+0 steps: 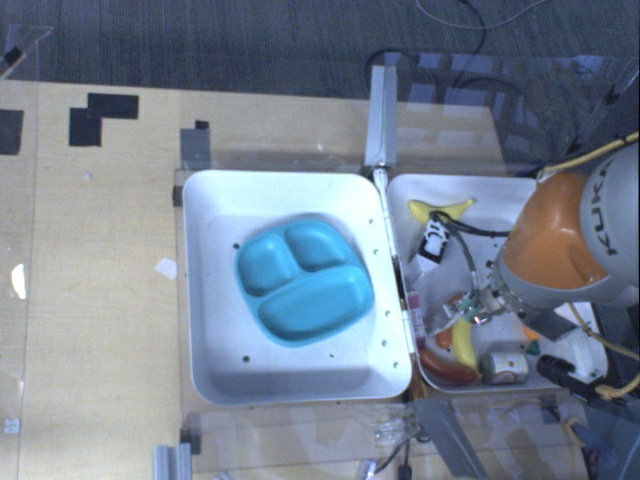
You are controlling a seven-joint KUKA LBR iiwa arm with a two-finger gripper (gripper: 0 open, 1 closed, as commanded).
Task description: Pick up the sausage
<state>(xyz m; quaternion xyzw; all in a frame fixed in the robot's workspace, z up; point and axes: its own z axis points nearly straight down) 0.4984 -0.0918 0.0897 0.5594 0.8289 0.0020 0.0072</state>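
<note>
Right bin (500,184) is crowded, and the grey arm (560,243) with its orange band covers most of its right half, leaving little free room there. The left bin (200,268) has open white floor all around a blue divided plate (303,280) sitting in its middle. The gripper (478,306) is down low in the right bin, near the wall between the two bins. The sausage (445,365), a reddish curved piece, lies along the bin's lower left corner, just below and left of the gripper, beside a yellow piece (463,343) and a silver can (505,366). Open or clenched? Can't tell; the wrist and cables hide it. A banana (440,209) rests near the top edge.
</note>
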